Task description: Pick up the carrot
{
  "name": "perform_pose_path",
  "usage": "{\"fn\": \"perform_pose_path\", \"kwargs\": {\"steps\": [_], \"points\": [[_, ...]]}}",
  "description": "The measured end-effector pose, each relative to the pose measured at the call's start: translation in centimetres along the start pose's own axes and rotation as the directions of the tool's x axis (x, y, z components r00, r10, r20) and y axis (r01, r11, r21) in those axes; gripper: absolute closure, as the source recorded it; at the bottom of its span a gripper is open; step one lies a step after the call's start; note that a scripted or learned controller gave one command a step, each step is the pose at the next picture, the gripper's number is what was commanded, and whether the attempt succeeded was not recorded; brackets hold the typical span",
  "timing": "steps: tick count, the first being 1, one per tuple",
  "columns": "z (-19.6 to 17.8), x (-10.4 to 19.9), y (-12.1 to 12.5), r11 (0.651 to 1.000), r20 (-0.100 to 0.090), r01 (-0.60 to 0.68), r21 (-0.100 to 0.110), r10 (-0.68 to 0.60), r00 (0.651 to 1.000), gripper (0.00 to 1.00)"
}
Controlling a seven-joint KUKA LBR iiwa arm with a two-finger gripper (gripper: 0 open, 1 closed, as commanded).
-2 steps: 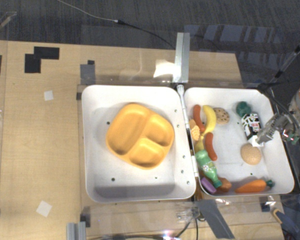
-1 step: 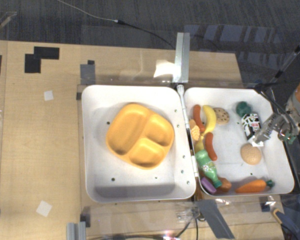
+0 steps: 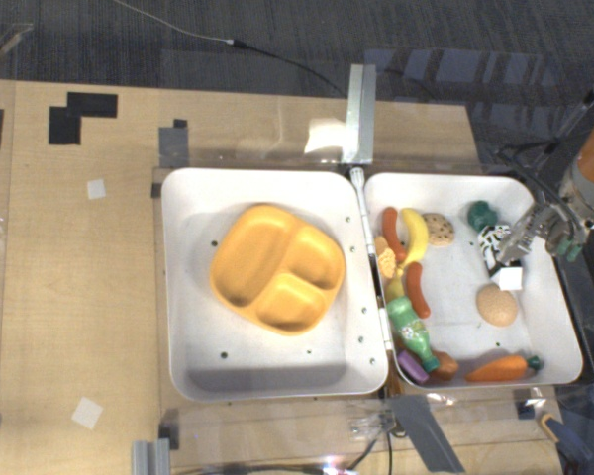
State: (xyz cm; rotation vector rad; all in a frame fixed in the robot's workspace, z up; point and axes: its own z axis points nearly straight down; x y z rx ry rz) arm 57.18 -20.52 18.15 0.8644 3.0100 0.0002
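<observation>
Wooden bench (image 3: 79,295) with black squares marked on it, dark carpet behind. No readable writing can be made out. Gripper (image 3: 513,250) is seen over the right bin (image 3: 564,349); open or closed can't be told. Carrot (image 3: 499,368) is lying near that bin's front edge, well apart from it.

light wooden bench (image 3: 69,295) bearing black tape patches (image 3: 79,115) at the upper left and small pale squares (image 3: 97,189). dark grey carpeted floor (image 3: 277,13) beyond the far edge, crossed by a thin cable (image 3: 158,20).
</observation>
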Motion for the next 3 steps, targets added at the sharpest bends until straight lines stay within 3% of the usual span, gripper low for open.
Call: {"fn": "perform_pose_path", "kwargs": {"steps": [1, 2, 3], "points": [[1.5, 4.7, -1.1, 1.0, -0.004, -0.029, 0.001, 0.029, 1.0, 1.0], [1.9, 3.0, -2.0, 1.0, -0.001, -0.018, 0.001, 0.018, 1.0, 1.0], [0.6, 0.4, -0.2, 1.0, 0.0, -0.015, -0.001, 0.015, 1.0, 1.0]]}}
